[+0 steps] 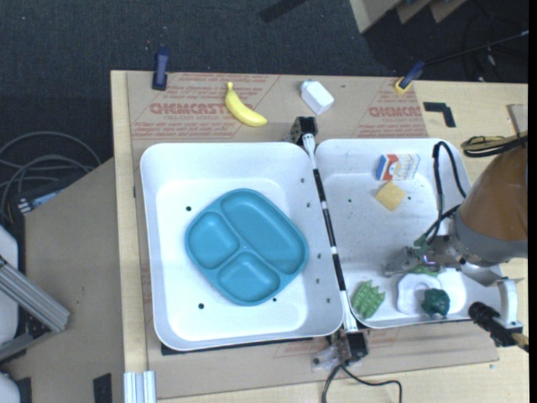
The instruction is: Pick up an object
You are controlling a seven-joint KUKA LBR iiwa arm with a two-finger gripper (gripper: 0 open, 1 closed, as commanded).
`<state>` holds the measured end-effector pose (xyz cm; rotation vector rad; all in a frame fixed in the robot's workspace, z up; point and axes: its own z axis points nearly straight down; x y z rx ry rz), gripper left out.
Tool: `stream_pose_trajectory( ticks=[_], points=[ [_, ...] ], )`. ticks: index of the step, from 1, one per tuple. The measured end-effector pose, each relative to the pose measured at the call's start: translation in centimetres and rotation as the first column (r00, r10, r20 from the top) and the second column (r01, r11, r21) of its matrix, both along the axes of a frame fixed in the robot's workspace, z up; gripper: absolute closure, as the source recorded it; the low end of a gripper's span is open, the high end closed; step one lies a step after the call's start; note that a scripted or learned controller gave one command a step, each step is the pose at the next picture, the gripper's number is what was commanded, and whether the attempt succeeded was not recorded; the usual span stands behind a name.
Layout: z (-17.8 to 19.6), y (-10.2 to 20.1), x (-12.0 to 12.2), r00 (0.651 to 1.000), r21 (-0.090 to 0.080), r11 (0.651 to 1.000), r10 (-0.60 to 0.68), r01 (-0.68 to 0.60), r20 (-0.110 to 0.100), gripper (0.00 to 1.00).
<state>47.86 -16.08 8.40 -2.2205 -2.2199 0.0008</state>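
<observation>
While the arm reaches in from the right over the right bin, its gripper sits low in that bin's lower half; finger state cannot be told at this angle. No object is seen between the fingers. Right bin contents: a red, white and blue carton near the top wall, a tan block just below it, a green leafy item near the bottom left corner, and a dark green round object resting on a white piece just below the gripper. Left bin holds a blue divided plate, tilted. On the bench behind the bins: a banana and a small white box
</observation>
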Motion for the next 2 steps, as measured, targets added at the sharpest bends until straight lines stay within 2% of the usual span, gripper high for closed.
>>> stream_pose_trajectory(
  ticks=[1,2],
  points=[
    [0.1,-5.8,7.4,1.000,0.006,1.000,0.004,-0.004,0.001,0.00],
    [0.0,0.6,2.9,1.000,0.001,1.000,0.002,-0.002,0.000,0.00]
  ],
)
